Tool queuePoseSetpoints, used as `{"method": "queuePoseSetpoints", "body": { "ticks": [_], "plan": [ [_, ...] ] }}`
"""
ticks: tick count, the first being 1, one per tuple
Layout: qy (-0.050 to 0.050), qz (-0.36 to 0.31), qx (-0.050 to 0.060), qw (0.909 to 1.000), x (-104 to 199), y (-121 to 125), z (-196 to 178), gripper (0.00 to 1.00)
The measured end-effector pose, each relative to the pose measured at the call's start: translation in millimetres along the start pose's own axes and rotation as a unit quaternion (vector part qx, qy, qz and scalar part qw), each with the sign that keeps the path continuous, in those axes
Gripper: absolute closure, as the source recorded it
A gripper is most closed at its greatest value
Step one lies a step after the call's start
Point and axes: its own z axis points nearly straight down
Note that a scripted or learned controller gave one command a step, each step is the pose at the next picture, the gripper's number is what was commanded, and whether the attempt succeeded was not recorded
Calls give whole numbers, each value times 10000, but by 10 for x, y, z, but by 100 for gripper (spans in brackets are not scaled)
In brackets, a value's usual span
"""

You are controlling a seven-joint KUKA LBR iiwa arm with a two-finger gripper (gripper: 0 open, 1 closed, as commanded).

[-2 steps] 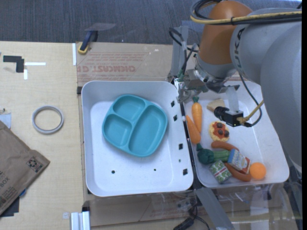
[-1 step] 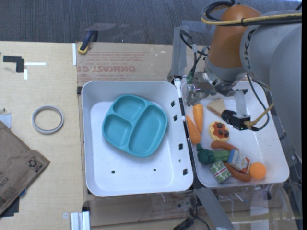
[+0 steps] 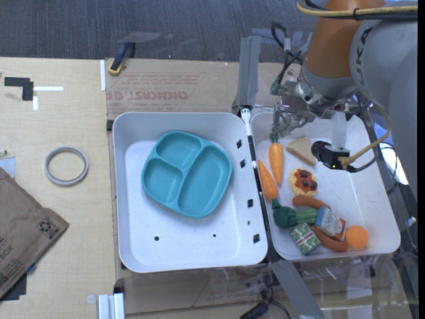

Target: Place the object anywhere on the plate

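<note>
A teal divided plate (image 3: 187, 173) lies in the left white bin (image 3: 133, 244). The right bin (image 3: 385, 211) holds toy foods: an upright carrot (image 3: 275, 162), a second carrot (image 3: 267, 181) along the bin's left wall, a sandwich wedge (image 3: 302, 150) and a berry tart (image 3: 304, 181). My gripper (image 3: 285, 123) hangs over the far left part of the right bin, just above the upright carrot's green top and left of the sandwich wedge. Nothing shows in its grasp.
Nearer the front of the right bin lie broccoli (image 3: 287, 216), a green box (image 3: 304, 238), a sausage (image 3: 311, 203) and an orange (image 3: 357, 236). A tape ring (image 3: 66, 165) and a cardboard box (image 3: 20, 238) sit on the bench to the left.
</note>
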Motion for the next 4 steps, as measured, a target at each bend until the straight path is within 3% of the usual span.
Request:
{"method": "queuePoseSetpoints", "body": {
  "ticks": [1, 2, 3, 4],
  "plan": [
    [3, -1417, -5, 9899, -389, 465, 480, 100],
    [11, -1875, 1, 9823, -671, -84, 489, 100],
    [27, -3161, 2, 9487, -1177, -1272, 1076, 100],
    [23, -3164, -5, 9486, -1177, -1268, 1071, 0]
  ]
}}
